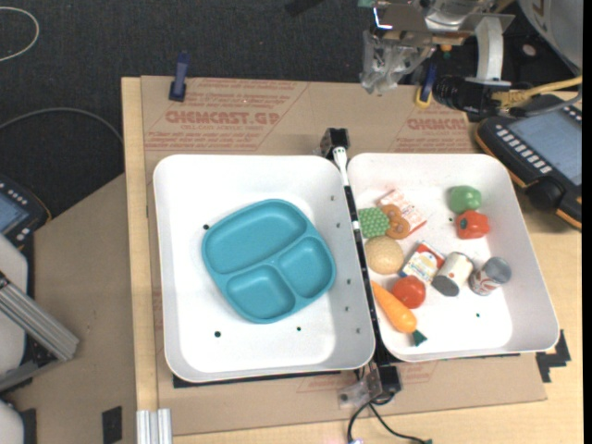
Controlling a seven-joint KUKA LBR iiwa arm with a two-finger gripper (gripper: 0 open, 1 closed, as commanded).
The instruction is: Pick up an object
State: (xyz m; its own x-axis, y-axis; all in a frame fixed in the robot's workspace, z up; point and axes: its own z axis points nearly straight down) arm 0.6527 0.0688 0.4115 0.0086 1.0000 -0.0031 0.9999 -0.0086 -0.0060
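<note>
White bins are seen on the surface; nothing has been lifted yet. Toy foods, a carrot (396,309) among them, lie in the right bin (532,289). The claw (388,67) is held high beyond them; its state cannot be told.
</note>
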